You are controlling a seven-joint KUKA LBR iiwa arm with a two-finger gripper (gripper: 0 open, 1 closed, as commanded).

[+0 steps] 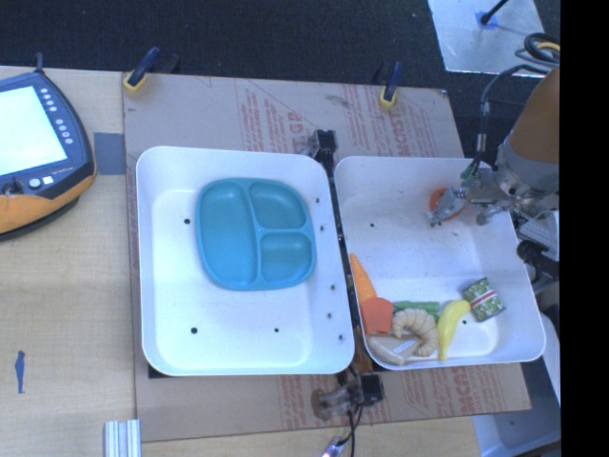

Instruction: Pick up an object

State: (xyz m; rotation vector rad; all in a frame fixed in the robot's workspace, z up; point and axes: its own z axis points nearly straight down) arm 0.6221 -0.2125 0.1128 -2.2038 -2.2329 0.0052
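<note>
The tool [455, 208] sits low in the upper part of the right bin [400, 246], reaching in from the right, with a small red-orange object [439, 199] just at its left tip. That object looks to be the one being tried for — it lies alone, well apart from the rest, which makes it the easy target. Whether the tool is spread, pressed together or pinching the red piece cannot be told; the metal parts blur into each other, and nothing shows plainly between them.

The red-orange object is too small and too covered to give a long axis or a heading with any confidence.

The other items crowd the lower edge of the right bin, probably because they have slid or been dropped there: a carrot [360, 279] along the left wall, its long axis running up-and-down the view with the narrow tip toward the top; a red block [377, 315]; a shrimp [414, 324]; a banana [449, 323] leaning upward to the right; a green packet [483, 299] near the right wall.

The left bin [171, 284] holds a blue divided plate [255, 233], lying flat and clear of the arm's work.
</note>
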